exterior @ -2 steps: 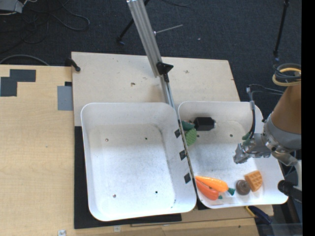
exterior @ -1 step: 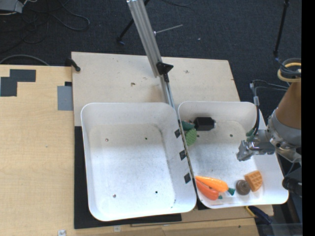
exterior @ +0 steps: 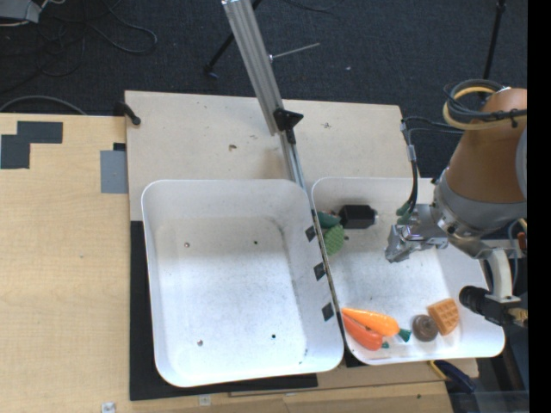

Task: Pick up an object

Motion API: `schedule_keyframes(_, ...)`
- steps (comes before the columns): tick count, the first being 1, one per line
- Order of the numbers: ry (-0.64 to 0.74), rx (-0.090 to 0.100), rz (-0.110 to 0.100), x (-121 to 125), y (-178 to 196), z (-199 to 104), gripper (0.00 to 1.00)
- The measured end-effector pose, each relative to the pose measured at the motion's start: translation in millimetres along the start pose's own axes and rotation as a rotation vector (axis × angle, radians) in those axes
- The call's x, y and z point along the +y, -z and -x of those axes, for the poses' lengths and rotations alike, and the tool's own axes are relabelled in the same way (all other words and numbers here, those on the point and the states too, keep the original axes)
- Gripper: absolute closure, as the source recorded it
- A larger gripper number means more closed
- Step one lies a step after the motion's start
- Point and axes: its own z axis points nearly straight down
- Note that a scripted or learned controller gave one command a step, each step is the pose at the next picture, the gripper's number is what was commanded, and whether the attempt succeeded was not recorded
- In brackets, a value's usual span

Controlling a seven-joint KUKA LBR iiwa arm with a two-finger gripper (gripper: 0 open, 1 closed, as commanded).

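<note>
Over right bin (exterior: pixel 482 344), gripper (exterior: pixel 403 246) at three o'clock, finger state unclear, carrot (exterior: pixel 370 323), disc (exterior: pixel 424 327) and waffle (exterior: pixel 444 315) crowding six o'clock rim, bare floor between.

Dark carpet floor (exterior: pixel 103 50), pale wooden bench (exterior: pixel 60 256)

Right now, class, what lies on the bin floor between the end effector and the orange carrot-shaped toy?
In the camera view, only bare white bin floor lies between the end effector and the orange carrot-shaped toy.
</note>
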Motion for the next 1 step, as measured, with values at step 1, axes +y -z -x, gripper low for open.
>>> schedule_keyframes(1, -0.002, -0.001, 0.000, 18.6, 6.2, -43.8, 1.00)
